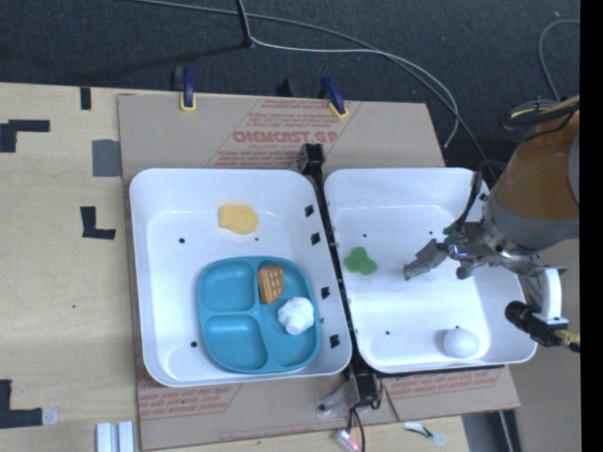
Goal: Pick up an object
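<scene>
Two white bins (155, 252) sit side by side on cardboard (273, 130) (printed in red), which two clamps (187, 88) hold at its far edge; a cable (311, 40) crosses the dark floor beyond.

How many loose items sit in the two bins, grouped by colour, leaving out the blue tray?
Yellow: 1, yellow piece, left bin
Brown: 1, waffle-like piece, on the blue tray
White: 2, lump on the tray; ball, right bin
Green: 1, green item, right bin
Total: 5
</scene>
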Motion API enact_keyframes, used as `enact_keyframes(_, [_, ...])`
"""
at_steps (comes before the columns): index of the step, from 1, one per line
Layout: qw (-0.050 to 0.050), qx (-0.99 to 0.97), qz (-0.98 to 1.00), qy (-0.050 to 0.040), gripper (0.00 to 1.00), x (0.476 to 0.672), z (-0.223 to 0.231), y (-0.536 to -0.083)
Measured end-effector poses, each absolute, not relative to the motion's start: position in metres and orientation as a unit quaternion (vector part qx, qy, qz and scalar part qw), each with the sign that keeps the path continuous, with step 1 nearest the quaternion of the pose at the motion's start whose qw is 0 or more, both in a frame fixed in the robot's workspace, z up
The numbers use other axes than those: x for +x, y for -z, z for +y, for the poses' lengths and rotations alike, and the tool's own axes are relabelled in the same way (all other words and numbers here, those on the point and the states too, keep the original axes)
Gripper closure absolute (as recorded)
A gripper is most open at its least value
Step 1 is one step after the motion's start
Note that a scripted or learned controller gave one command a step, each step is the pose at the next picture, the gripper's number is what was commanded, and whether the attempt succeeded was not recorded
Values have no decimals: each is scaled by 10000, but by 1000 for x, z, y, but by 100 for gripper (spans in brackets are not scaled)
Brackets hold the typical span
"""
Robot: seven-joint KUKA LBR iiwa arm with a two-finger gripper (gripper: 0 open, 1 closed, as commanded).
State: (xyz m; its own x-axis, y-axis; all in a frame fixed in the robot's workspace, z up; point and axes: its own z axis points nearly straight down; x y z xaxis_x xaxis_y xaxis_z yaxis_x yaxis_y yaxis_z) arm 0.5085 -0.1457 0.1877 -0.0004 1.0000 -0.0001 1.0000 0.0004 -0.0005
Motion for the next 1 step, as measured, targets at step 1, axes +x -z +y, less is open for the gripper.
enact_keyframes(1, [-20, -7058, -7084, 19, 0, 505, -112, -255])
